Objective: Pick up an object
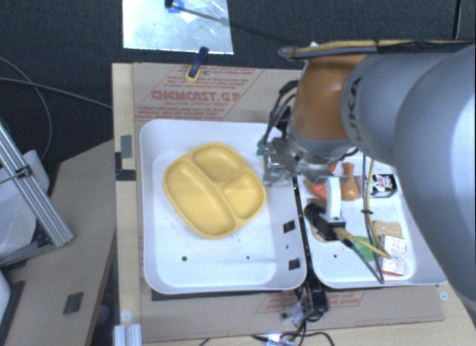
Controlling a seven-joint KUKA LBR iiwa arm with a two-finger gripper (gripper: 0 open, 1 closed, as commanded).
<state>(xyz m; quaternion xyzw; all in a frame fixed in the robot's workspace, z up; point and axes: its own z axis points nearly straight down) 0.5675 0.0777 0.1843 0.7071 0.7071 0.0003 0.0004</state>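
A yellow divided plate point(214, 188) lies in the left bin point(216, 270), towards its upper middle. My gripper point(274, 166) hangs at that bin's right wall, just off the plate's right edge, near the divider between the two bins. The grey arm with its orange band covers the upper part of the right bin point(349, 277). Below the wrist in that bin lie an orange piece point(347, 168), a small red-orange piece point(319, 189), a black-and-white card point(382, 183), a tan block point(387, 229) and a red-and-white packet point(395, 256). I see nothing held by the gripper.
Both bins rest on a cardboard sheet point(201, 95) with red print. A blue and yellow tool point(197, 64) lies at the sheet's far edge, below a shiny metal plate point(178, 10). Aluminium framing point(30, 188) stands at the left.
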